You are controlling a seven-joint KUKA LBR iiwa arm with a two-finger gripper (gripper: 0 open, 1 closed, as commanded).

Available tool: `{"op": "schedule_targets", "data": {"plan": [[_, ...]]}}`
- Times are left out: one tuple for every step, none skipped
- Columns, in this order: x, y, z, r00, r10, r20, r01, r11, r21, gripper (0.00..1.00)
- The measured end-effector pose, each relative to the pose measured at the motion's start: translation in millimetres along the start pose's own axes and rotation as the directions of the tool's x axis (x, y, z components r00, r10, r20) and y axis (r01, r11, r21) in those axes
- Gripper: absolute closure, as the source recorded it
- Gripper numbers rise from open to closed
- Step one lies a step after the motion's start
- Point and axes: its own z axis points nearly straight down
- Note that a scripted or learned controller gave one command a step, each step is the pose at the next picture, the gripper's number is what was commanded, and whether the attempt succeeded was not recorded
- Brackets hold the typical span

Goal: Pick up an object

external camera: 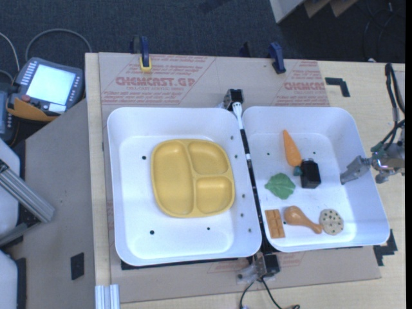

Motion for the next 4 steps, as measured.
{"op": "schedule_targets", "data": {"plan": [[0,2,-4,1.0,-0.003,0.003,0.003,1.0,-0.009,0.0],[-10,2,51,1.0,-0.001,-0.001,0.001,1.0,-0.002,0.0],[-7,-6,114,1.0,-0.004,-0.006,0.004,1.0,-0.002,0.0],[-4,-5,127,1.0,-0.005,-0.006,0.005,1.0,-0.007,0.0]]}}
